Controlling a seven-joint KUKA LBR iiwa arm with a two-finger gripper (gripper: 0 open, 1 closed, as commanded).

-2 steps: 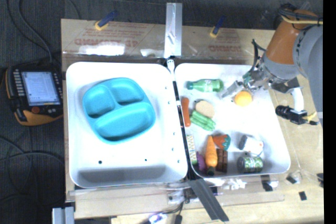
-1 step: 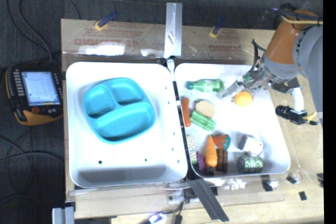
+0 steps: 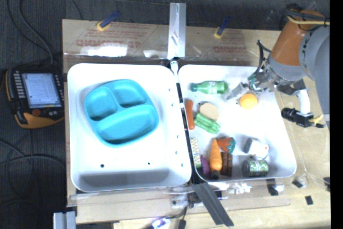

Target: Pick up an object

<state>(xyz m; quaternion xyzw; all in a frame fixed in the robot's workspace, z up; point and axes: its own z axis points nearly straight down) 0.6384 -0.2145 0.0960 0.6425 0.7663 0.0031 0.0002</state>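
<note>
The tool (image 3: 247,88) hangs just above the orange (image 3: 247,101).

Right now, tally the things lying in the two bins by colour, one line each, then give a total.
Blue: 1, the divided plate in the left bin.
Green: 3, the bottle, the vegetable and the can.
Orange: 3, the round fruit, the carrot and the thin stick.
Tan: 1, the round bun.
Total: 8; the small dark and white pieces in the right bin are too unclear to sort.
</note>
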